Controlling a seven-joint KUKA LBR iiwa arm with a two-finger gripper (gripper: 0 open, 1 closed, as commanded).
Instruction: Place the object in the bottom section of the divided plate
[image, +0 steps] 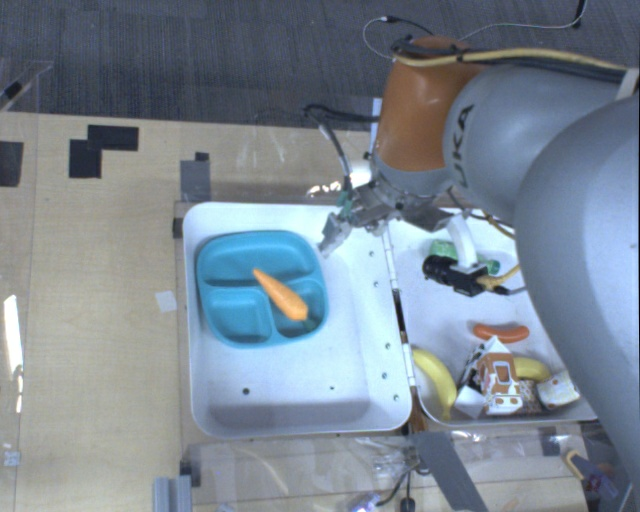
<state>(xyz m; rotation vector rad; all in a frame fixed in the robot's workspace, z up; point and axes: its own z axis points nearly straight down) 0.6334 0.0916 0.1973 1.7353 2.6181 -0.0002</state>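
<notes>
Lying across the divider of the blue plate (262, 288), the carrot (281, 295) points into its lower right section. To the right of the plate and a little above, my gripper (335, 235) hangs over the white bin (300, 395); its fingers hold nothing, slightly apart. Further right of the plate, a banana (435, 378).

Grey arm (540, 150) from the right, orange-banded wrist tilted down-left, hand (335, 232) low, holding nothing visible.

The arm (560, 150) hides the right bin's (430, 395) far side; the gripper (335, 235) is blurred.
</notes>
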